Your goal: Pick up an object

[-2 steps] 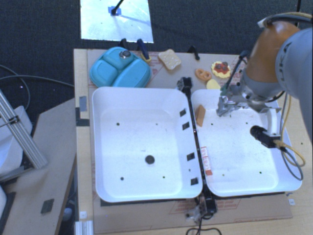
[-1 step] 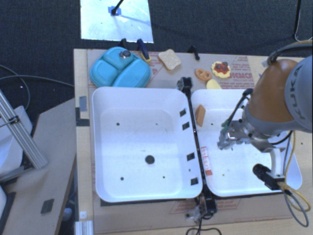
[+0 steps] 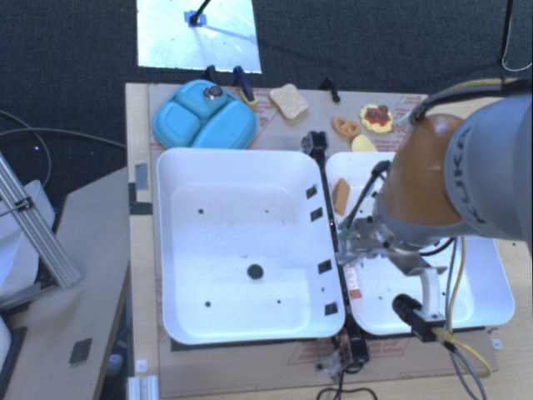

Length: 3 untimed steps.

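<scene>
A small dark round object (image 3: 255,271) lies on the floor of the left bin (image 3: 183,182). An orange oblong piece (image 3: 341,196) rests in the right bin (image 3: 491,298) near its left wall. My gripper (image 3: 356,247) hangs low over the right bin's left side, just below the orange piece and close to the divider between the bins. The big grey arm with its orange band (image 3: 420,182) hides most of the right bin. A small red and white item (image 3: 353,283) lies under the gripper by the divider.
Behind the bins on the bench sit a blue divided plate (image 3: 204,117), a slice of toast (image 3: 289,101), a pretzel (image 3: 346,127), a small tart (image 3: 376,117) and a yellow piece (image 3: 363,144). Black clips (image 3: 316,215) line the divider.
</scene>
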{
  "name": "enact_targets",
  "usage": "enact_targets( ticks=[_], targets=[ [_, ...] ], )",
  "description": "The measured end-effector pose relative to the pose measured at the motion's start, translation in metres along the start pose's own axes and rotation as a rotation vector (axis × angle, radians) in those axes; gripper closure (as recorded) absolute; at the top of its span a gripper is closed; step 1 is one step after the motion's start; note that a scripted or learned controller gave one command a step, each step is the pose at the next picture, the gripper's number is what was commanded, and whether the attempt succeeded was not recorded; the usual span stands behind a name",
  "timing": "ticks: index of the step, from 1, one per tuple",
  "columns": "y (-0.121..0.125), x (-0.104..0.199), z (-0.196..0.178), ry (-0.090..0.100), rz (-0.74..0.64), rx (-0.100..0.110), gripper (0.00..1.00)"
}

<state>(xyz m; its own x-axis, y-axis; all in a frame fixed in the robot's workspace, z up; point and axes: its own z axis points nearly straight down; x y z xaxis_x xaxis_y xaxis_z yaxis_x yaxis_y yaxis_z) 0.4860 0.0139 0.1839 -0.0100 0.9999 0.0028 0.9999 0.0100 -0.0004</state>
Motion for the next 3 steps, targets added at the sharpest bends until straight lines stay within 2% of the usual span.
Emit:
enact_targets(
  ticks=[1, 2, 3],
  targets=[
    [0.000, -0.087, -0.001, -0.007, 0.017, -0.003, 1.00],
    [0.072, -0.025, -0.050, -0.002, -0.002, -0.012, 1.00],
    [0.101, 0.009, 0.002, -0.002, 0.003, -0.002, 1.00]
  ],
)
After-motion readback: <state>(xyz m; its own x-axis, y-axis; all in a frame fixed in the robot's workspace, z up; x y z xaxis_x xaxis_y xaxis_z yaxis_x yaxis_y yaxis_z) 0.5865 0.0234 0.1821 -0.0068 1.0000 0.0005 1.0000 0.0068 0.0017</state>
